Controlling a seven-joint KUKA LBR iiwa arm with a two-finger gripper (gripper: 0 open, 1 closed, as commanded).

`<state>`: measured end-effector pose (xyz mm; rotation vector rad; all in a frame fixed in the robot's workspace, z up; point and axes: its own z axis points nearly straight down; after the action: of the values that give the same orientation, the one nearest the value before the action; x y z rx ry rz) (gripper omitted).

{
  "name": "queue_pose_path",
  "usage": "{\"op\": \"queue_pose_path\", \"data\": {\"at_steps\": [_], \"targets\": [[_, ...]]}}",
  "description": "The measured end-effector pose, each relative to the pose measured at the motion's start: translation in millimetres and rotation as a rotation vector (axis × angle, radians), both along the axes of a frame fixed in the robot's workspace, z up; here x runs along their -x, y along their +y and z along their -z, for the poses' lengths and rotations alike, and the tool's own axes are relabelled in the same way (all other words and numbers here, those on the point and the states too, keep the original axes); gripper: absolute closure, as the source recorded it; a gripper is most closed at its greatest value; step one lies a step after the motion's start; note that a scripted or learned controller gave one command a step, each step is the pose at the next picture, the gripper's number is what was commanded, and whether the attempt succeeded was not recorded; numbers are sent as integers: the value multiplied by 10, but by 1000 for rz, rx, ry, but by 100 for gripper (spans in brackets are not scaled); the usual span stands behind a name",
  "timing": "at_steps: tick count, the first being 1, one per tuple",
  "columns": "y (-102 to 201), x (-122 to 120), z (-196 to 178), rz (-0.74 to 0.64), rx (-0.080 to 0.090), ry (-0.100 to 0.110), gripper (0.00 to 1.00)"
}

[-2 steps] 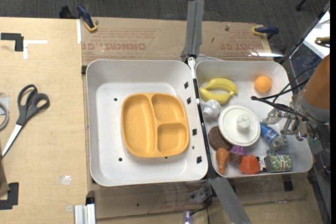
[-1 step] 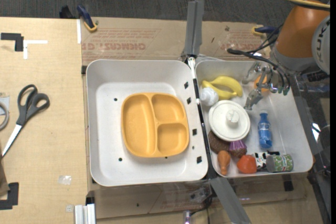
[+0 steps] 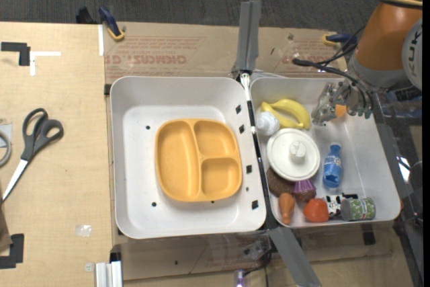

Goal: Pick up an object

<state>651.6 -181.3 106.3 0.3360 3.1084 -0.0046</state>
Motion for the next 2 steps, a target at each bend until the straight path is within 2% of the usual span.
{"op": "queue_pose_path", "data": {"at_steps": [1, 2], "targets": [[163, 108, -913, 69, -4, 9, 100], [-350, 631, 130, -20, -3, 10, 100]]}}
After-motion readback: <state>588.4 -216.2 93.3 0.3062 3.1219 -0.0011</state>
